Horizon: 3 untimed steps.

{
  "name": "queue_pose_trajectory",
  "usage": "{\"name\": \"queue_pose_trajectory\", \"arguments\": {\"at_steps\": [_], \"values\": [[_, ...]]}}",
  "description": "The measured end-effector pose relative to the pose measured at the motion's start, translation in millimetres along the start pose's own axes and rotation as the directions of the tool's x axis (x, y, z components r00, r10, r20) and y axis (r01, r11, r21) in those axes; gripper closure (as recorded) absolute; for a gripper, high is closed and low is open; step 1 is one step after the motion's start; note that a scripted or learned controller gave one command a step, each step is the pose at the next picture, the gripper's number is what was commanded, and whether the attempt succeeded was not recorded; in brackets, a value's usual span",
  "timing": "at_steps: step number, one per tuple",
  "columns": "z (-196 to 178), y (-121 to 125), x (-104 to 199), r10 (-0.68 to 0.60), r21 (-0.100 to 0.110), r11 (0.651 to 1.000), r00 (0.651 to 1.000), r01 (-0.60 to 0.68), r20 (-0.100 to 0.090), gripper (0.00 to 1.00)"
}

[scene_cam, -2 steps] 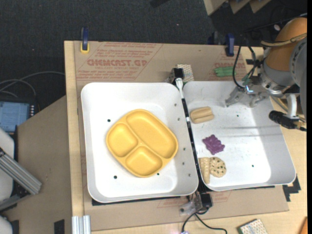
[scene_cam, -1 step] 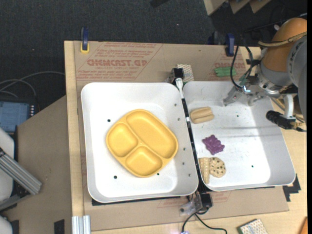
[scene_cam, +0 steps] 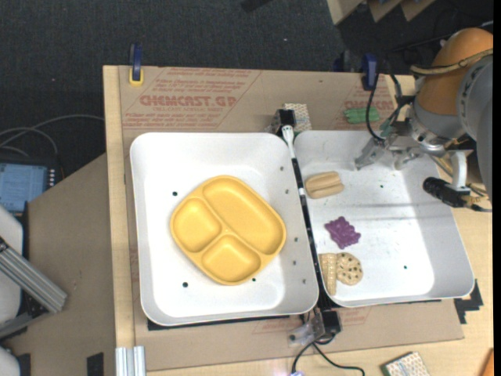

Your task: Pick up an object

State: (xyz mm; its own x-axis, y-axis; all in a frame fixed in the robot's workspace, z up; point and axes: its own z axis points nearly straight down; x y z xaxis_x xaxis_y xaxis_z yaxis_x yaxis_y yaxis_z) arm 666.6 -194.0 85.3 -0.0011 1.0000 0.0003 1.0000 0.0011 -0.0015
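Two shallow white bins sit side by side on a cardboard-topped bench: the left bin (scene_cam: 149, 233) and the right bin (scene_cam: 423, 265). The left bin holds a yellow three-compartment plate (scene_cam: 227, 229), roughly centred and turned at a slant, lying flat. The right bin holds four small objects, all toward its 9 o'clock side: a tan bread-roll-shaped piece (scene_cam: 323, 185) near the 10 o'clock corner, close to the shared rim; a purple, grape-cluster-like piece (scene_cam: 342, 231) just below it, apart from the roll; and at about 7 o'clock a round chocolate-chip cookie (scene_cam: 349, 269) touching a pale rectangular cracker (scene_cam: 328, 271) on its 9 o'clock side. The arm (scene_cam: 458, 77) enters from 3 o'clock — orange band visible above the wrist — and the gripper (scene_cam: 385, 153) sits over the right bin's 12 o'clock edge, well apart from all four objects. Whether the claw is apart or together cannot be told; nothing can be seen in it. A green item (scene_cam: 358, 117) lies on the cardboard just beyond the right bin at 12 o'clock, too small to identify. A blue clamp (scene_cam: 136, 63) holds the bench's far-left corner.
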Motion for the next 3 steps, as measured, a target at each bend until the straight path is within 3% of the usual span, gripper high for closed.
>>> {"name": "queue_pose_trajectory", "arguments": {"at_steps": [1,2,3], "values": [[-7.9,0.9,81.2,-0.006,0.0,1.0,1.0,0.006,-0.003,0.0],[0.9,-0.1,100.5,-0.001,0.001,1.0,1.0,0.001,-0.001,0.0],[1.1,-66.8,100.4,0.003,0.006,1.0,1.0,-0.003,-0.002,0.0]]}}
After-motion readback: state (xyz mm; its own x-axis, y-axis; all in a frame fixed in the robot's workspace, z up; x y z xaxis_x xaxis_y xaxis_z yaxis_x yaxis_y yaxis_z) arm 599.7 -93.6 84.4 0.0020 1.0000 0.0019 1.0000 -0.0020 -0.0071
